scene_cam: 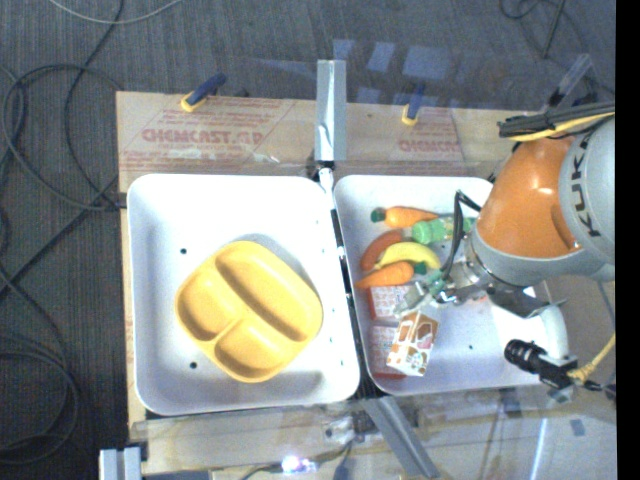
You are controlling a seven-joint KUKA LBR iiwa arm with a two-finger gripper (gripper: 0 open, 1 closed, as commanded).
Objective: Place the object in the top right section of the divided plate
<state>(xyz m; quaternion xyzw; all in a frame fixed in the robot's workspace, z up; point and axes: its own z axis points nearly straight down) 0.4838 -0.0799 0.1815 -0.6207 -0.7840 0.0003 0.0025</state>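
Orange-banded arm (pixel 530 213) overhangs right bin (pixel 470 363) | gripper (pixel 437 290) down among toy food, jaw opening cannot be told | carton (pixel 412 344) just below, carrots (pixel 408 215) beyond, likely pick candidates | divided plate (pixel 250 310) far left, awaiting object.

divided plate (pixel 250 311): glossy yellow plastic | bins (pixel 150 268): smooth white plastic | bench (pixel 230 138): matt wood

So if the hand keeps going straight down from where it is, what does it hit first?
Likely the small carton lying on the right bin's floor, just below the hand; depth is hard to judge, so it may land beside it.
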